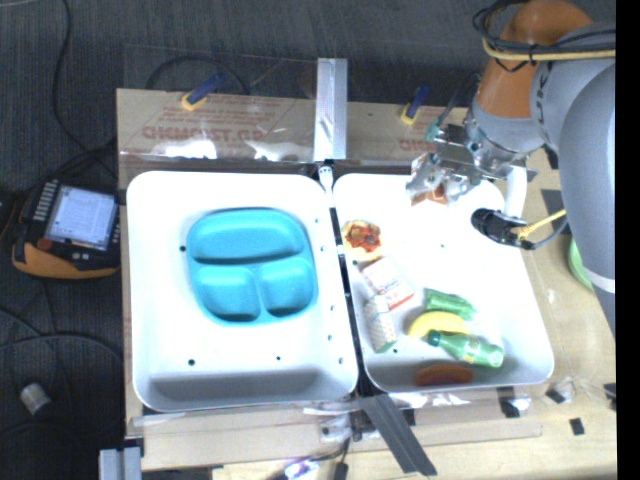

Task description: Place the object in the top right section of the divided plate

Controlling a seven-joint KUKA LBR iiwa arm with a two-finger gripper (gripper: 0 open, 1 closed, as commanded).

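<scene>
The blue divided plate (250, 263) lies in the left bin (160, 368), with one long section at the far side and two smaller ones at the near side. My gripper (437, 184) hangs over the far edge of the right bin (520, 298), well to the right of the plate. A small brownish shape sits at its tip, and I cannot tell whether it is held. In the right bin lie a red and yellow item (362, 234), a white packet (386, 281), a green object (447, 302), a yellow banana (437, 322) and a green bottle (468, 348).
A second white packet (378, 325) and a flat reddish-brown item (443, 374) lie near the right bin's front. The raised wall (342, 268) between the two bins runs down the middle. A black fitting (492, 223) on the arm juts out just right of the gripper.
</scene>
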